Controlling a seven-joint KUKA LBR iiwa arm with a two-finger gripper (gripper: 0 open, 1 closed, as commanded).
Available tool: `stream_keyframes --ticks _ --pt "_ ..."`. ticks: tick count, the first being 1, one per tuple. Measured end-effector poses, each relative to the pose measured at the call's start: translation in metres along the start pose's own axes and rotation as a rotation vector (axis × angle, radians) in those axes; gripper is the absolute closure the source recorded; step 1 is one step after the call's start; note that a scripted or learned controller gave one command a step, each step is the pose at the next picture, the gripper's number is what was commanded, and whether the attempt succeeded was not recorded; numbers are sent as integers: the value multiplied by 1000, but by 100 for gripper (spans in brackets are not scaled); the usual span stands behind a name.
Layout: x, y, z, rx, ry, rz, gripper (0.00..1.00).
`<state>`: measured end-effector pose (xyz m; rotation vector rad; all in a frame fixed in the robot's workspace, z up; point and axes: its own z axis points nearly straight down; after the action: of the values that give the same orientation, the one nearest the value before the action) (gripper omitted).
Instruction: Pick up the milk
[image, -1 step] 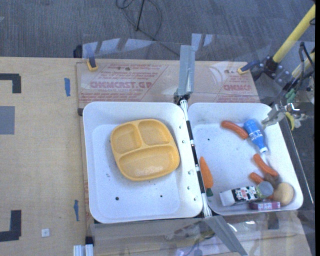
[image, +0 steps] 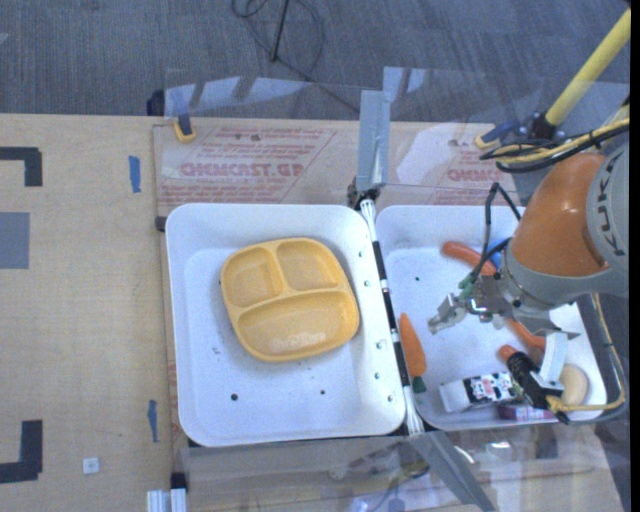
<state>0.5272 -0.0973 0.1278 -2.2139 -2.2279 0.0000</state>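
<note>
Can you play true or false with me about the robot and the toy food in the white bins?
1. The yellow plate lies in the left bin. True.
2. The milk sits on the yellow plate. False: it lies on its side in the right bin, near the front edge.
3. The gripper is over the right bin. True.
4. The gripper is holding the milk. False: the milk lies apart from it, closer to the front of the bin.
5. A carrot lies by the wall between the two bins. True.
6. The plate has food in its compartments. False: nothing lies on it.
</note>
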Motion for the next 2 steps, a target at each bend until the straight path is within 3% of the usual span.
stream_keyframes --ticks 1,2 --pt "24 -25 -151 -1 -1 -3 0" --pt "36 -47 -85 0 0 -528 0"
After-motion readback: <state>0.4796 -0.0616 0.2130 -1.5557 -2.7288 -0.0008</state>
